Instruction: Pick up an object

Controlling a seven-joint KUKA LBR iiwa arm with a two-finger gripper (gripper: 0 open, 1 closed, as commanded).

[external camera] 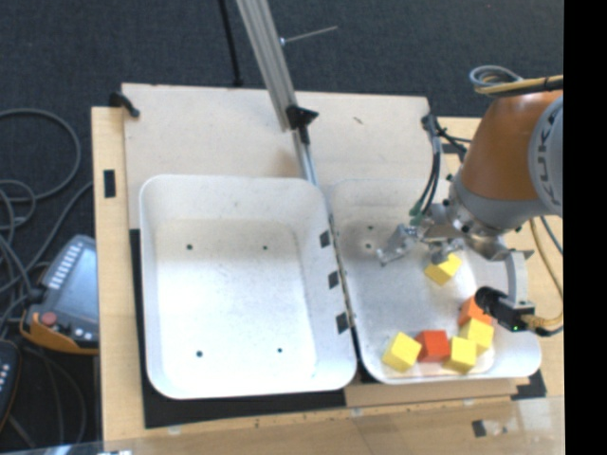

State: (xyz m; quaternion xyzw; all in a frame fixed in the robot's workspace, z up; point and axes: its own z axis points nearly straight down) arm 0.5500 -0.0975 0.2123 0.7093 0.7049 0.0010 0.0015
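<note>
Yellow block (401, 351) lies in right bin (379, 282); end effector (438, 254) grip state unclear.

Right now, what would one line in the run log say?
arm: over right bin | hand: above yellow cube | other cubes: near corner

yellow block (441, 272) | tilted | right bin (375, 349) | apart from cluster

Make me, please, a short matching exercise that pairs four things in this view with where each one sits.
Things:
1. gripper
2. red block
3. left bin
4. handheld controller

Places:
A. on the floor, left of the bench
B. over the right bin, just above a yellow block
C. between two yellow blocks near the right bin's front edge
D. left half of the bench

Pairs: 1-B, 2-C, 3-D, 4-A
</note>
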